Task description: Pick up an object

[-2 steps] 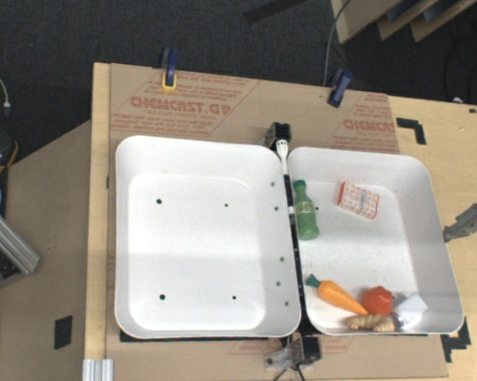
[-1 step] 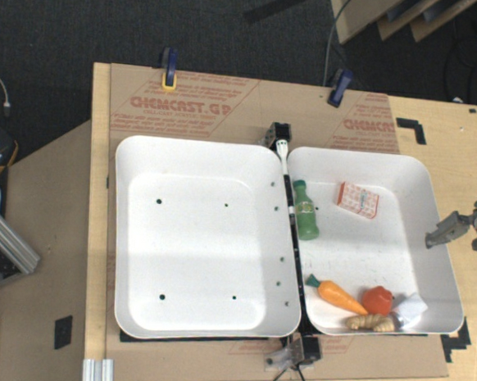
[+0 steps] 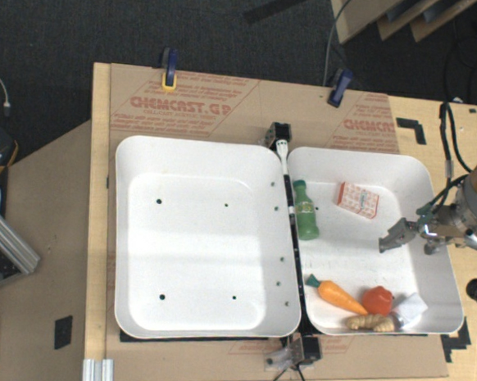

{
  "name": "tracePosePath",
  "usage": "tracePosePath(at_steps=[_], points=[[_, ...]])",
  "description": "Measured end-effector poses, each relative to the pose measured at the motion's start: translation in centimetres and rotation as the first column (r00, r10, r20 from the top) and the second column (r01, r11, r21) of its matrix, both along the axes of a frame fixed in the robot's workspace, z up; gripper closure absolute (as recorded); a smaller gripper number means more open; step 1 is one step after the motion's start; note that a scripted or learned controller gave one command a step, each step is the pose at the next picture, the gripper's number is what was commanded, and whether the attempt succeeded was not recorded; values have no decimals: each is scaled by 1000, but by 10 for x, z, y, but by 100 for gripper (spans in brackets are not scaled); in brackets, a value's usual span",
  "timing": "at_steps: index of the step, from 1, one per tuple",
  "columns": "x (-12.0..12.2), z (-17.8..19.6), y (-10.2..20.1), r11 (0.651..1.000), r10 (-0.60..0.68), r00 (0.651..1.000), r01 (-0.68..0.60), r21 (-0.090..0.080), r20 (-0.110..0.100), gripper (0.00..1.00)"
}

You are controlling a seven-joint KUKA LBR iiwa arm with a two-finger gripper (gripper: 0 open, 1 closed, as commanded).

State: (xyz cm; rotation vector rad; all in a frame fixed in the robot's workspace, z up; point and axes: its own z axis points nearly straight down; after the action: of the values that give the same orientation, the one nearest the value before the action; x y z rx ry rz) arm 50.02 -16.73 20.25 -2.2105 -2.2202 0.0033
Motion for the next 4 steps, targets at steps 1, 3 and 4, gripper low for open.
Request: tracePosePath(at_steps=[1, 3, 4], points=[[-23, -18, -60, 1000, -10, 1000, 10, -5, 4, 0], [-23, 3, -62, 1000, -11, 1000, 11, -11, 10, 0], [29, -71, -28, 1000, 0, 1000, 0, -1, 3, 0]])
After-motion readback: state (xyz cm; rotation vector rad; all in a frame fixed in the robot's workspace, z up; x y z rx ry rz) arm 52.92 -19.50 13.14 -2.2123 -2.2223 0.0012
